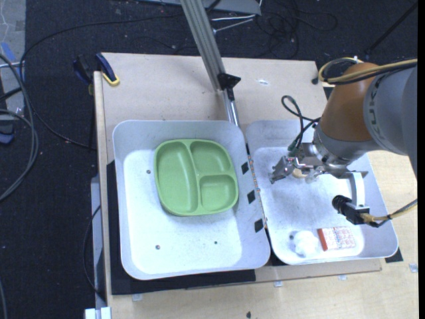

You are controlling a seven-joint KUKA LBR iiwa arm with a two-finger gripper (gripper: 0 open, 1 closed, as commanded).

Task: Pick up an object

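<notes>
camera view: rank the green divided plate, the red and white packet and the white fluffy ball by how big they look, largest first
1. green divided plate, by far the largest
2. red and white packet
3. white fluffy ball, close to the packet in size, so that order is unsure

Arm [372, 111] low, wrist angled left

1. The green divided plate [197, 177] looks like smooth matt plastic.
2. Both white bins [192, 254] look like plastic with a dull, finely speckled surface.
3. The bench top [166, 88] looks like pale, matt wood.
4. The arm's orange band [345, 108] is glossy, its grey shell smooth.
5. The slanting pole [202, 32] looks like brushed metal.
</notes>
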